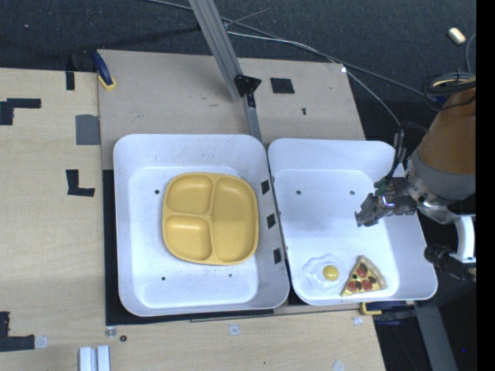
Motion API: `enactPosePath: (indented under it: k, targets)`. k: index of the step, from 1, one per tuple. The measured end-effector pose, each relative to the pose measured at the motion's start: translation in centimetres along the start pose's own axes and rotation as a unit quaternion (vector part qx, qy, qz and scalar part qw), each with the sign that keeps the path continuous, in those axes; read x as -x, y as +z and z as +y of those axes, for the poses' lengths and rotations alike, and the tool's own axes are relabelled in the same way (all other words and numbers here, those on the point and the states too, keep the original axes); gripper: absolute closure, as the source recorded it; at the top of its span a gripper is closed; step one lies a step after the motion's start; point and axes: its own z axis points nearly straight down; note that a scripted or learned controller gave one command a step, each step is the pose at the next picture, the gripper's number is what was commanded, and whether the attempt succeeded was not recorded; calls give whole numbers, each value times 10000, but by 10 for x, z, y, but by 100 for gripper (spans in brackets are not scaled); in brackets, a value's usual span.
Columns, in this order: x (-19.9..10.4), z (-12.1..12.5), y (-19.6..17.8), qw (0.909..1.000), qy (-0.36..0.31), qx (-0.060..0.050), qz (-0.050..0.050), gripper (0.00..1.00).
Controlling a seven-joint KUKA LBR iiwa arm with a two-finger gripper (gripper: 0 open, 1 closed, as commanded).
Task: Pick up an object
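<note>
**Arm over the right bin, toys at its front edge**

2 white bins sit side by side on the counter (193, 91). The left bin (135, 207) carries a yellow divided plate (210, 218) near its middle, with bare floor all around it. The right bin (340, 161) has its back half open; a fried egg (322, 271) and a pizza slice (363, 277) lie just beside each other against the front rim. The jaws (370, 213) (dark and small here) hang above the bin's right-middle, apart from both toys. How far they are open cannot be told; nothing visible sits between them.
</note>
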Motion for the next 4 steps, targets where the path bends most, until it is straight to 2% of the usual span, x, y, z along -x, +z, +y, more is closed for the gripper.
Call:
enactPosePath:
  k: [2, 4]
  targets:
    - [-94, 42, -13, 10000, -28, -17, 12, 100]
    - [-196, 69, 8, 10000, -23, -28, 6, 100]
